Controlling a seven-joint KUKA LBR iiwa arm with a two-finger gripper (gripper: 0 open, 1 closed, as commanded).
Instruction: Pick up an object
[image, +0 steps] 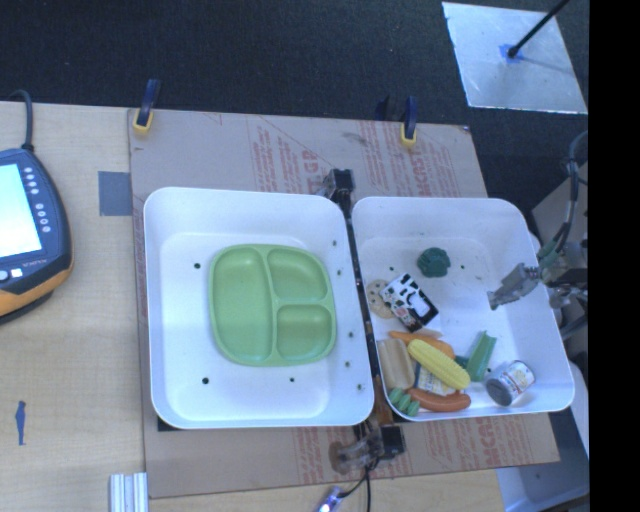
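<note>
A: So what's laid out on the counter (80, 330) here?

B: Two shallow white bins are set side by side on a sheet of cardboard. The left bin (165, 300) is taken up by a green divided tray (270, 303), lying flat with three compartments. Nothing can be seen in the tray's compartments.

A: And the stuff to be picked?

B: All piled in the right bin (470, 215). A dark green lump (434, 262) is seen toward the far side, well apart from the rest. A black-and-white patterned piece (409, 299) sits near the left wall, with a round tan cookie-like thing (377, 295) just beside it. Closer to the near edge, a yellow corn cob (438, 362) is stacked over an orange carrot (415, 338) and a hot dog (440, 401). A green stick-shaped piece (481, 354) is leaned just right of the corn, and a small silver can (510, 382) is tipped on its side in the near right corner.

A: Where's the pincer at?

B: The pincer (512, 286) is spotted over the right bin's right side, reaching in from the right edge. Nothing is gripped by it. Whether the tips are apart or together can't be told, it's too blurry and small.

A: Anything else around?

B: A pendant with a screen (25, 225) is parked at the far left of the counter, and blue-and-yellow clamps (146, 108) are fixed along the cardboard's far edge.
</note>
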